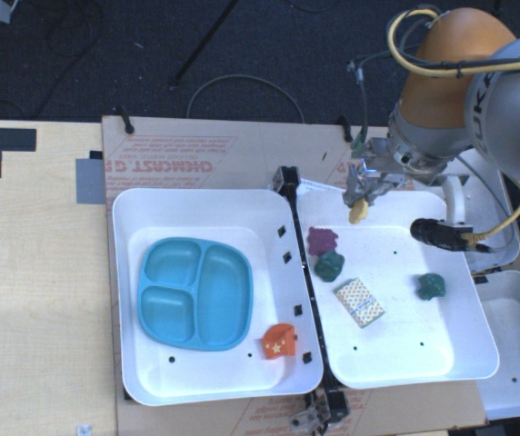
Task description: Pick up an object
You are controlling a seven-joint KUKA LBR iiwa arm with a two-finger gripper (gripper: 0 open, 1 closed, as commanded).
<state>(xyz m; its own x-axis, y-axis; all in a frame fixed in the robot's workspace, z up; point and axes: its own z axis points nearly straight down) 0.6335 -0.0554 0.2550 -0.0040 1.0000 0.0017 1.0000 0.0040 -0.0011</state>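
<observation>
Sitting at the far left of the bench is the left bin [133, 234], and a blue divided plate [195, 293] is lying flat in it, taking up much of its floor. Near that bin's lower right corner, an orange block [279, 341] with a pale star mark is resting just beside the dividing wall. Moving past the black divider, the right bin [442, 352] is holding four loose things: a maroon lump [322, 239] is lying close to the divider, a dark green lump [329, 265] is touching it from below, a patterned box [360, 302] is lying tilted just below and to the right of those two, and a teal lump [431, 285] is sitting well apart toward the bin's right wall. Above the bin's upper edge, the gripper [360, 203] is hanging from the grey and orange arm [451, 71] and is pinching a small yellow object [359, 212] between its fingers, so the pincer is narrow and closed around that piece. The yellow object is hanging clear of the bin floor, above the maroon lump.
</observation>
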